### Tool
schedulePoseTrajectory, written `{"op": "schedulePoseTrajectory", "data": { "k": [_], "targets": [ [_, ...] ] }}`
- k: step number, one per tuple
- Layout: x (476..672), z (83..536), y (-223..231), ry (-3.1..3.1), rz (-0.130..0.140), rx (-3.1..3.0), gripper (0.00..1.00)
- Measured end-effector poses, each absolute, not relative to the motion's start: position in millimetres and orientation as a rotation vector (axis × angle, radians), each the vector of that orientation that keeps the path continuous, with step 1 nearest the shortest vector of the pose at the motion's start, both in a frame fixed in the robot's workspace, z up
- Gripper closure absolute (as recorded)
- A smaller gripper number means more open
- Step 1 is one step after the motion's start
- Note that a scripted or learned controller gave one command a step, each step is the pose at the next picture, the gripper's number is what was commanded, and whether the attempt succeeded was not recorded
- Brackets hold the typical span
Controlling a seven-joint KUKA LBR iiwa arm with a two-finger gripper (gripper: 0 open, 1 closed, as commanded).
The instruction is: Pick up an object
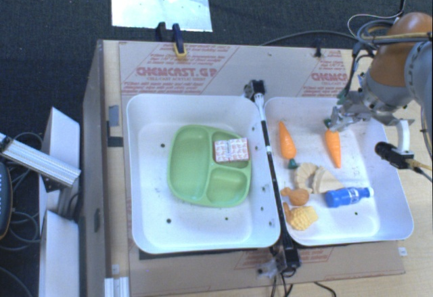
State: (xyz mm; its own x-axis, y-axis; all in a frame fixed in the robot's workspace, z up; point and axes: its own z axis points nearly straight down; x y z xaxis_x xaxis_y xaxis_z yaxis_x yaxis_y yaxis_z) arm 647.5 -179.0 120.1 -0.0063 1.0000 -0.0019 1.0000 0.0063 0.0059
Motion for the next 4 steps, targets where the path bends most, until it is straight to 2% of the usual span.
{"op": "schedulePoseTrajectory", "data": {
  "k": [1, 2, 3, 4],
  "targets": [
    [647.4, 119.9, -178.9, 2.225, 0.004, 2.21, 0.0],
    [644.1, 84.4, -165.7, 2.226, 0.001, 2.216, 0.0],
    [645.5, 96.2, -166.1, 2.225, 0.005, 2.211, 1.0],
    [578.1, 185.9, -68.2, 2.226, 0.006, 2.214, 1.0]
  ]
}}
